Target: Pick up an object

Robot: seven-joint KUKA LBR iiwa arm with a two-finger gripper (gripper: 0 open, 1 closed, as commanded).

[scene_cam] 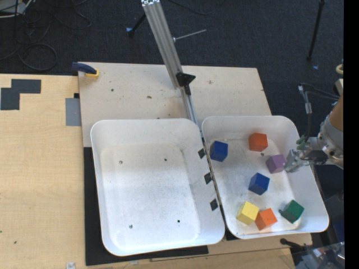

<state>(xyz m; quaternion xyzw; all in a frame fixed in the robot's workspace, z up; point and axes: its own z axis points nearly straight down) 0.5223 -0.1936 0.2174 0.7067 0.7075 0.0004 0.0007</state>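
Observation:
The right bin (303, 144) holds several small blocks. At its far side sit a blue one (219, 150) and an orange one (258, 142). A purple block (275, 163) lies toward the right wall, with another blue block (258, 183) just in front of it. Along the near edge are a yellow block (247, 212), an orange block (266, 218) and a green block (292, 211). My gripper (293, 162) reaches in over the bin's right rim and hangs just right of the purple block, very close to it. I see nothing held in it.
The left bin (112, 150) stands beside the right one, joined by black clips (207, 178). A slanted aluminium post (165, 38) rises behind the bins. A blue and yellow clamp (85, 69) lies at the bench's far left corner.

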